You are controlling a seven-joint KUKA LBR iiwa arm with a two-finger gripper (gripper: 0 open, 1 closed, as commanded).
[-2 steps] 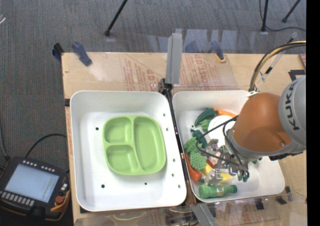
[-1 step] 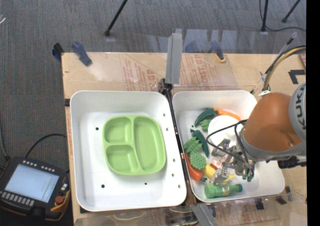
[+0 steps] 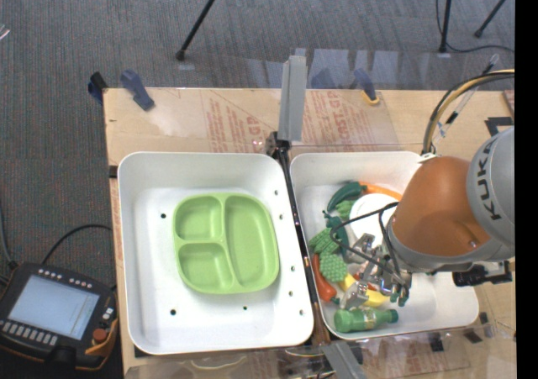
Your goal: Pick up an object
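Note:
My gripper is low inside the right bin, right over a pile of small toy foods. Beneath and around it lie a yellow piece, a green textured piece and a green bottle on its side near the front wall. A red-orange chili lies along the bin's left wall. Further back sit a dark green piece, a white round plate and an orange piece. The arm's orange band hides the bin's right half.
The left bin holds a light green divided plate. A grey upright post stands behind the wall between the two bins. A teach pendant lies on the floor at the lower left.

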